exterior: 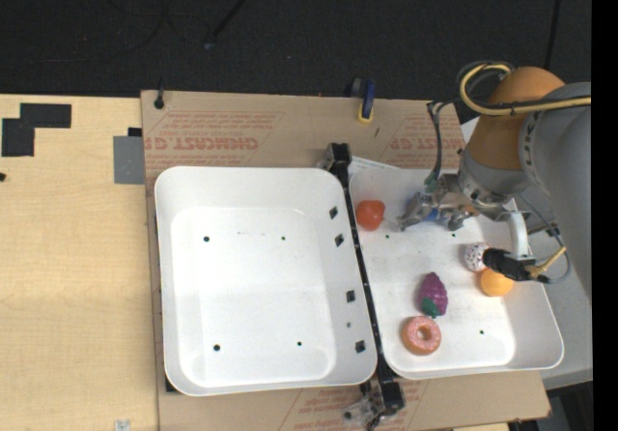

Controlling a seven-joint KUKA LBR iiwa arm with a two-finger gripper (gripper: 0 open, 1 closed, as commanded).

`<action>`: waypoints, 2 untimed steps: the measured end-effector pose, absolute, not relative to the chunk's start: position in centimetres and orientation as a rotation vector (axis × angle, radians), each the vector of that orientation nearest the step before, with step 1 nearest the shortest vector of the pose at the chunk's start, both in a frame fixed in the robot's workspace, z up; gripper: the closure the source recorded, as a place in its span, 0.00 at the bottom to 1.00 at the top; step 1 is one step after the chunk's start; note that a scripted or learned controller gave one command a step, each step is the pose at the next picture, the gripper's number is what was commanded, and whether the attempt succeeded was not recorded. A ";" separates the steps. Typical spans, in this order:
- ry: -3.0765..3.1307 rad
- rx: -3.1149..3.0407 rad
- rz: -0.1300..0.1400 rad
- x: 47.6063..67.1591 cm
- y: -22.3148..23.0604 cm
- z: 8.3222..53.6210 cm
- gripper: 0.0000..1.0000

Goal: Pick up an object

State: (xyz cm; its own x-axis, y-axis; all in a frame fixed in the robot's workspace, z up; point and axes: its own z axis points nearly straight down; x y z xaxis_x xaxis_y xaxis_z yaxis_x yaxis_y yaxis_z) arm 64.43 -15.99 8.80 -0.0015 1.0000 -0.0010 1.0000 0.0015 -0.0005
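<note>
You're looking at the gripper hovering low in the right bin, fingers spread, gripping nothing. Red ball is sitting just left of it. Purple grape bunch, pink donut and orange fruit are lying nearer the front.

Robotics lab, cardboard-lined bench, two white bins, cables

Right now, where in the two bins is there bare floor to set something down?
The left bin offers the most bare floor, wall to wall. In the right bin, a free patch lies between the donut and the near right corner. It is crowded from the red ball past the gripper to the orange fruit and purple toy.
</note>
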 end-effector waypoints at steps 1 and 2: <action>2.222 2.220 -0.001 64.4 -16.9 8.8 0.00; 2.224 2.223 -0.004 64.3 -14.9 8.7 0.00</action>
